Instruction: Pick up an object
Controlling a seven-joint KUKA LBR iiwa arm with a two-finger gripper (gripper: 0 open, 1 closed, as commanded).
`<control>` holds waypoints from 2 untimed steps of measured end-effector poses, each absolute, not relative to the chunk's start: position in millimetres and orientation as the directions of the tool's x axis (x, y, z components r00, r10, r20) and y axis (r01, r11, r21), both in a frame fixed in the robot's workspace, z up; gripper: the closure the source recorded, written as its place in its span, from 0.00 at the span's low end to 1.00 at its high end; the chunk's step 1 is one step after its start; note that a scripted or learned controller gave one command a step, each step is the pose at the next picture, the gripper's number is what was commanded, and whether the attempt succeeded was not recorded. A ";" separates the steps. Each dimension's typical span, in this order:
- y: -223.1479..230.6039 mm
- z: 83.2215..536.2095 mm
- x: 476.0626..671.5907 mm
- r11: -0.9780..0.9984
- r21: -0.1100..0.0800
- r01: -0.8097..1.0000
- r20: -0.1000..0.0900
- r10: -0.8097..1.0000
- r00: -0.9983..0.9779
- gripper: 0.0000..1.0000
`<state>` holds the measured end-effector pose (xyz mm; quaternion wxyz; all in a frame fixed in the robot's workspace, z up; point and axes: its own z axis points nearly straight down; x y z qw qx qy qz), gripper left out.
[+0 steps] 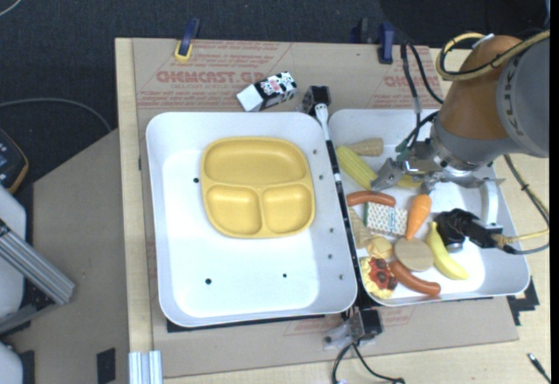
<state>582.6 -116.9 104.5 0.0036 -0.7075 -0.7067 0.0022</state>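
Nothing picked yet
Gripper (pixel 403 180) hangs low in the right bin (pixel 515 273), spread and bare; corn (pixel 356 166) just beside it, carrot (pixel 419 215) nearest; closing and lifting remain

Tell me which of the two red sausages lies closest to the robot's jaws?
The upper sausage, just below the corn cob; the lower sausage lies farther off at the bin's front edge.

Unclear at the right bin (pixel 491 283)
The arm (pixel 489 103) covers the bin's far-right corner and is cut by the picture's edge — its gripper (pixel 390 174) is partly masked; a red-and-dark item (pixel 379 272) in the bin's near-left corner is too small to name.
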 end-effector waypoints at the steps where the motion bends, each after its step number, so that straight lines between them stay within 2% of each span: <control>1: -116.1 83.6 582.6 0.000 -0.003 1.000 0.001 1.000 0.000 0.00; 2: -116.5 95.5 583.4 -0.002 0.001 1.000 0.000 1.000 0.002 1.00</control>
